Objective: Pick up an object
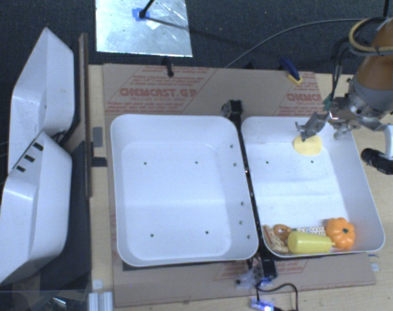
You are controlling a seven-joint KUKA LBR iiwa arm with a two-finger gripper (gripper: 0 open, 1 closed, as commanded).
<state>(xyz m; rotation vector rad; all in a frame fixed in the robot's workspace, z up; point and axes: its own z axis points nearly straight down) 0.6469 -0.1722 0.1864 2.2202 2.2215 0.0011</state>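
While end effector (311,129) touches yellow disc (308,146), grip unclear | orange pumpkin (340,232), yellow bottle (309,241) well apart

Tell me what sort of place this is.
Probably a robotics lab's grasping test bench: two shallow white bins on a cardboard-covered bench, a robot arm reaching over the right bin, and toy food items inside.

Two white bins (177,125), one pale yellow disc (308,146), one orange pumpkin (340,232), one yellow bottle (308,242), one pretzel (279,233)
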